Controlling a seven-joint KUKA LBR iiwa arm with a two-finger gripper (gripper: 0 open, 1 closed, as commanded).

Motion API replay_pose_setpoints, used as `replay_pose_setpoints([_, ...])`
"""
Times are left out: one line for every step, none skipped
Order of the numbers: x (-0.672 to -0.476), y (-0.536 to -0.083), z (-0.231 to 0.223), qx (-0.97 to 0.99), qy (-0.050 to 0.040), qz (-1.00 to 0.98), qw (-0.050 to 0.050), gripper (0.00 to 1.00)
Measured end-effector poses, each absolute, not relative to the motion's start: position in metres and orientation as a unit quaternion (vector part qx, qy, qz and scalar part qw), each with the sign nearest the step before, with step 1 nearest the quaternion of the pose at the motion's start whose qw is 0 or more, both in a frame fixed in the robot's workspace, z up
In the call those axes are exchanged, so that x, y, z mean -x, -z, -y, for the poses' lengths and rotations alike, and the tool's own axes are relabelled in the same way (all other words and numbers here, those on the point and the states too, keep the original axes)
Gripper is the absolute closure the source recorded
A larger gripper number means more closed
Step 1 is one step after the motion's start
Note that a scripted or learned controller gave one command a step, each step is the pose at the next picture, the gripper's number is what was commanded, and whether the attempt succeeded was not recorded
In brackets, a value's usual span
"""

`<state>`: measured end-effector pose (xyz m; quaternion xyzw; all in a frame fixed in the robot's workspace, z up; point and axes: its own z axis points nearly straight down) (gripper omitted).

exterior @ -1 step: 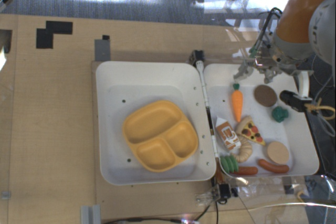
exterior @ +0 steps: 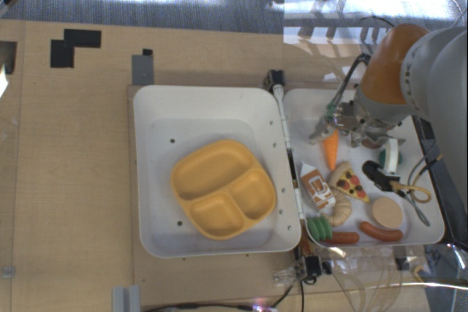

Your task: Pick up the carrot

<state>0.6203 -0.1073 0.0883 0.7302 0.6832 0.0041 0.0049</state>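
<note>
Risk, slip: carrot (exterior: 331,149) tapers to a point, so a grip low on the narrow end could, I judge, squeeze it out as the arm lifts.
Risk, neighbours: pizza slice (exterior: 349,183) and carton (exterior: 317,187) lie just below the carrot's tip; a pinch that lands low might nudge or catch one of them instead.
Risk, wall: carrot sits near the divider side of the right bin (exterior: 433,226), so a sideways push could drive it against the rim rather than into the fingers.
Risk, false lift: gripper (exterior: 335,121) is at the carrot's top end, yet contact is not clear from this angle; it may rise with nothing.
Fingers: cannot tell whether they are apart or together; the wrist and cabling hide them.
Carrot, place: right bin, upper left part, just under the gripper, lying on the bin floor.
Carrot, look: small, orange, cone-shaped, wide end up toward the gripper, point toward the near side; smooth, likely toy plastic.
Carrot, pose: roughly in line with the bin's long side, slightly tilted.
Other items: sausages (exterior: 381,231), croissant (exterior: 339,211) and round bun (exterior: 387,213) are lower in the bin, well apart from the carrot.
Left bin: holds a yellow tray (exterior: 222,188).
</note>
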Motion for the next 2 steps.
replay_pose_setpoints([-0.623, -0.100, 0.105, -0.729, -0.0070, -0.684, 0.006, 1.00])
replay_pose_setpoints([-0.633, -0.206, 0.053, -0.768, -0.0061, -0.641, 0.004, 1.00])
